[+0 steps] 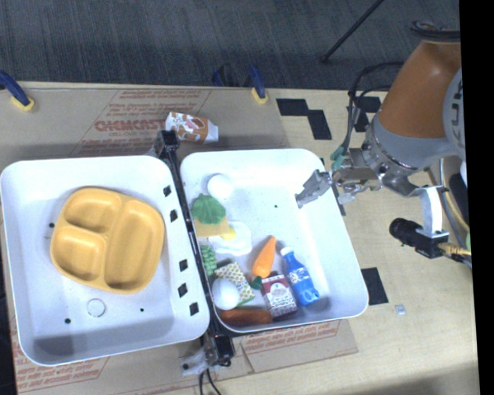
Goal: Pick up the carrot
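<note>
We see the carrot [265,254] lying tilted in the right bin [337,254], a smooth orange cone with its thick end up and right, resting among the clutter near the bin's middle. Just beside it on the right sits a small blue bottle [300,276] with a white cap, and below it a little red-and-white carton [277,297]. A brown sausage [245,316] lies along the bin's front wall, with a white egg [226,293] above it. Further up we spot a bumpy green broccoli [208,209] and another round white ball [219,186] near the back. Over in the left bin [31,328] there is a glossy yellow tray [107,238] with three rounded compartments. The claw [311,188] hangs over the right bin's upper right part, well apart from the carrot, grey metal with nothing between its fingers; we cannot tell how wide they stand. Behind the bins, a small crumpled packet [190,127] lies on the cardboard covering the desk [420,340].
</note>
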Available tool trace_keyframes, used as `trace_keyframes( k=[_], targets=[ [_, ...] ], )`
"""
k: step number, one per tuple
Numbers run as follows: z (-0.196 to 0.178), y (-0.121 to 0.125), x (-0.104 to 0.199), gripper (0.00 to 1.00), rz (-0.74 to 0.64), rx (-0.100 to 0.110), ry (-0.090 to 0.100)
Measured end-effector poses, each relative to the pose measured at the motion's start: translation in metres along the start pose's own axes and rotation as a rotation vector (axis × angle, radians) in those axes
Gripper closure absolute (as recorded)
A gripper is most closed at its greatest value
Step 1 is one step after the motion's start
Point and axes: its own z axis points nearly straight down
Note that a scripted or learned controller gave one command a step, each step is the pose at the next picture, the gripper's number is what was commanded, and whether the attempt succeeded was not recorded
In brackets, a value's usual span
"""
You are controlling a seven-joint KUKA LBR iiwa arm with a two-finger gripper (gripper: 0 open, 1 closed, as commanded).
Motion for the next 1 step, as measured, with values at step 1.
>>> trace_keyframes(
  k=[1],
  targets=[
    [0.1879, 0.0238, 0.0132, 0.0, 0.059, -0.002, 0.0]
  ],
)
